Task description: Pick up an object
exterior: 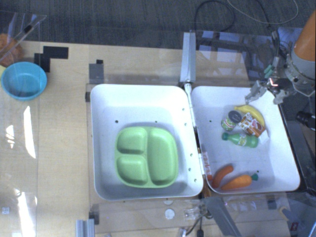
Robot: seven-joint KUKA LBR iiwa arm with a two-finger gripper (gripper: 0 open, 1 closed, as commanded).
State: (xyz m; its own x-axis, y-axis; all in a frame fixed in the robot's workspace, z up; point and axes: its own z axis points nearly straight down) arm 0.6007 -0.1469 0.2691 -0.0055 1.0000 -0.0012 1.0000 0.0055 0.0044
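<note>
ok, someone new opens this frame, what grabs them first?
Probably the green divided tray, alone in the left bin. Next, the clutter in the right bin: banana, can, green bottle, and a carrot beside a sausage at the near edge. The end effector hovers over that bin's far right corner.

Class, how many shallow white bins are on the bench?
2: the left bin holds a green tray; the right bin holds small food items.

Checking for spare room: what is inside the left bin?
A green divided plate lies flat in the left bin, its three sections bare. Whatever is beneath the plate is covered.
</note>
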